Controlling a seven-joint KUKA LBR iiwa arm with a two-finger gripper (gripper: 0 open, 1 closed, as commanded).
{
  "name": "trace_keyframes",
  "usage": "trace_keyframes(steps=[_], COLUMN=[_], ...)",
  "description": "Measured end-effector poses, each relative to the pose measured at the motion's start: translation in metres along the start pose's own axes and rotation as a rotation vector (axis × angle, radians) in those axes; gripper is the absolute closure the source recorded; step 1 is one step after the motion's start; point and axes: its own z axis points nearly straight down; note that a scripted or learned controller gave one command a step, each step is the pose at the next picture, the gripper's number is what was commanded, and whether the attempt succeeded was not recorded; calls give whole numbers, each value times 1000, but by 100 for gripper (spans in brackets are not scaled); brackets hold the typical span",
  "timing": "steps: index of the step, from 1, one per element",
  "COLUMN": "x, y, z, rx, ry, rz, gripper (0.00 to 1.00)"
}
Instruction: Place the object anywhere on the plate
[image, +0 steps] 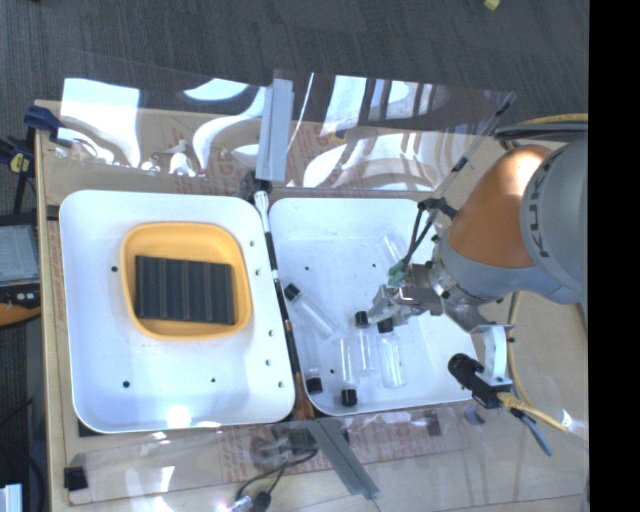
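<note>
Gripper (385, 312): hangs low in the right bin (330, 225), near its middle. Cannot tell whether wide, narrow or closed on anything. Just beside it, on the view's left, a small black cap (360, 318). Just below, several clear vials (392, 365) lying side by side on the bin floor, some with black caps. Nearer that bin's left wall, another clear vial (308, 315), lying at a slant. Well apart, in the left bin (90, 300), the yellow plate (180, 238), bearing a dark ridged block (185, 290).

One shallow white plastic bin (330, 240) lies under gripper (385, 315), 2nd white bin (90, 300) view-left of it; grey metal bar (272, 130) up-left.
</note>
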Motion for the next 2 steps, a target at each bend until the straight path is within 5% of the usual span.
trace_keyframes(steps=[1,2], x=[56,109], y=[-12,-24], z=[98,15], rx=[-25,-1], ry=[-11,-1], rz=[-186,-282], gripper=[100,100])
